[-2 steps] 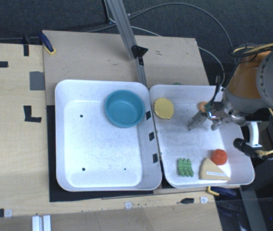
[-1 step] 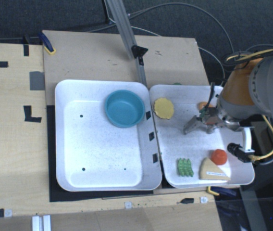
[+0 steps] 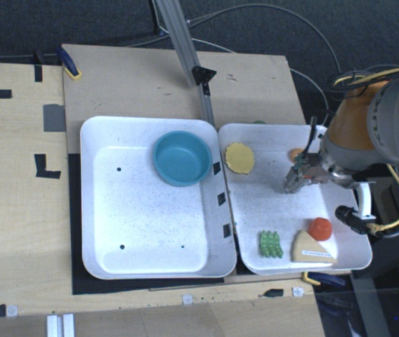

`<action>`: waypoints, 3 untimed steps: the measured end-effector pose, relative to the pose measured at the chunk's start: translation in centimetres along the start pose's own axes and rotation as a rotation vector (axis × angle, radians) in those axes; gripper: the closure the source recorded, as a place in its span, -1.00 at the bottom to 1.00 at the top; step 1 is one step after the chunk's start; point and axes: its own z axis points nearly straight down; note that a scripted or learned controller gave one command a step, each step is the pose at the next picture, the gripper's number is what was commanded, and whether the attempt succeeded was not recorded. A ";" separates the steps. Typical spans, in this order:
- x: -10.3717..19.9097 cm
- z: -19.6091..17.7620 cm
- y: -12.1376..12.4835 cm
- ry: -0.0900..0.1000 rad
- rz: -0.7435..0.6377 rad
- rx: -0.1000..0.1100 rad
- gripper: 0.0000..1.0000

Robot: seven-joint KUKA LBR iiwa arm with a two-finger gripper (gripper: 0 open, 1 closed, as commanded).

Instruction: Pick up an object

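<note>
Bench carries two white bins (image 3: 150, 258). You have, left of the gripper (image 3: 292, 185): blue bowl (image 3: 182, 158), far; yellow disc (image 3: 239, 158), closest pick. Toward the near rim: cheese wedge (image 3: 312, 248), red ball (image 3: 319, 228), green piece (image 3: 270, 244). Gripper grasps nothing visible; finger state indeterminate.

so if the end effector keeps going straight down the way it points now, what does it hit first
Most likely the bare speckled floor of the right white bin. The end effector points down at it; the round yellow disc sits well off to its side, though depth is unclear.

tan bench (image 3: 17, 188) | dark floor (image 3: 59, 9) | black cables (image 3: 256, 12)
</note>
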 end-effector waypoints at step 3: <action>-1.0 -15.1 0.1 0.001 0.000 0.000 1.00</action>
